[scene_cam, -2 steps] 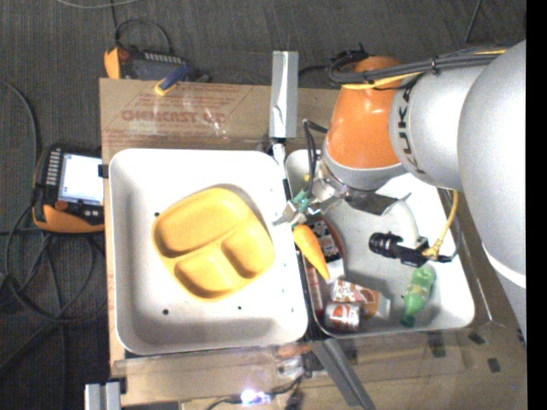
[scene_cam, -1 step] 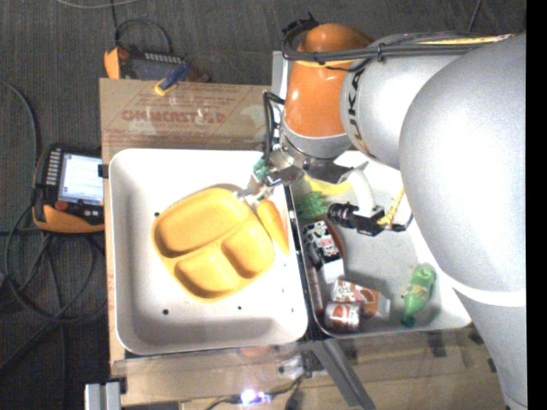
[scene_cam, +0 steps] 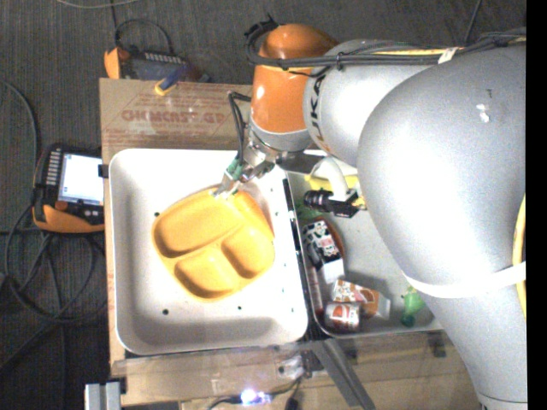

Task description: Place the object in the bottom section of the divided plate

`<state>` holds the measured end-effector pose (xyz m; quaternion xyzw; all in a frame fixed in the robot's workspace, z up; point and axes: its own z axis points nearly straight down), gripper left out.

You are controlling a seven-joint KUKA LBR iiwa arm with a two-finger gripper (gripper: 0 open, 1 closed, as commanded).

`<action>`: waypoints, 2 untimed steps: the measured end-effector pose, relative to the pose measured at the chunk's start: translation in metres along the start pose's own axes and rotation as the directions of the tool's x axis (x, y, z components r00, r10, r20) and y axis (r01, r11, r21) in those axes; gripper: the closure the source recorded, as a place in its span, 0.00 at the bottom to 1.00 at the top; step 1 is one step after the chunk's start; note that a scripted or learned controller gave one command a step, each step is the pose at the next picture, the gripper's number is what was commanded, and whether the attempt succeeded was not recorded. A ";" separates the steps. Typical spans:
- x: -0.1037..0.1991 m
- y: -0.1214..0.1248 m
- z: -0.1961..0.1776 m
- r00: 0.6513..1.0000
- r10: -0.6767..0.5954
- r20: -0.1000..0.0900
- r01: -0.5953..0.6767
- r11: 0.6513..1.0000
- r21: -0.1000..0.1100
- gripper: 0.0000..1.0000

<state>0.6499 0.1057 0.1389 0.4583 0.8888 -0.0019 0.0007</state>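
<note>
1. Gripper [scene_cam: 232, 178]: it hangs over the top rim of the divided plate [scene_cam: 214, 244], at the edge nearest the arm. We cannot tell whether it is open or closed.
2. Object: we cannot tell whether the gripper carries it. Loose goods lie in the right bin [scene_cam: 363, 250]: a dark packet [scene_cam: 323, 242], a red-and-white can [scene_cam: 346, 314] and a green item [scene_cam: 412, 306].
3. Divided plate: yellow, set at a slant in the left bin [scene_cam: 137, 314]. It has one large section and two smaller ones below it.
4. Step in hand, as we judge it: carry across the plate to the bottom section. We would travel clear above the dividing ridges, centre over the section away from the rim, lower close, then release so nothing rolls over a ridge.
5. Risk, as we judge it: the gripper sits at the far edge from the target, and a release here lands in the wrong section.
6. Surface: two white bins side by side on a cardboard sheet [scene_cam: 162, 118].
7. Room: dark carpet [scene_cam: 51, 58] strewn with cables, and an orange-cased handheld unit [scene_cam: 73, 182] left of the bench.
</note>
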 end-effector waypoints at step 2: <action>-0.011 -0.046 -0.069 1.000 -0.031 -0.001 0.031 1.000 -0.001 0.00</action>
